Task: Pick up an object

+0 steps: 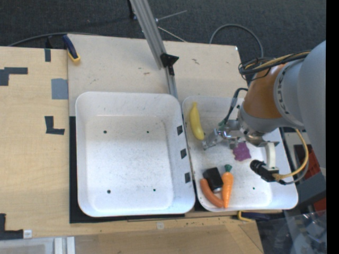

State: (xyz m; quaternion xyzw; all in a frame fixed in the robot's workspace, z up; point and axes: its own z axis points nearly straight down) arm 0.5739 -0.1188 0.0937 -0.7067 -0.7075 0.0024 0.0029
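Curved yellow banana [196, 121], tapered carrot [227, 189]

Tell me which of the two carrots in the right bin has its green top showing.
The upright carrot, nearer the purple piece, shows its green top. The other carrot lies curved along the bin's front wall beside the black block.

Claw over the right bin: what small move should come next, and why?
Probably a short shift toward the banana, then straight down. The claw hangs in the right bin just beside the banana's lower end with nothing visibly held; the purple piece, black block and carrots lie farther off. Whether it is open I can't tell.
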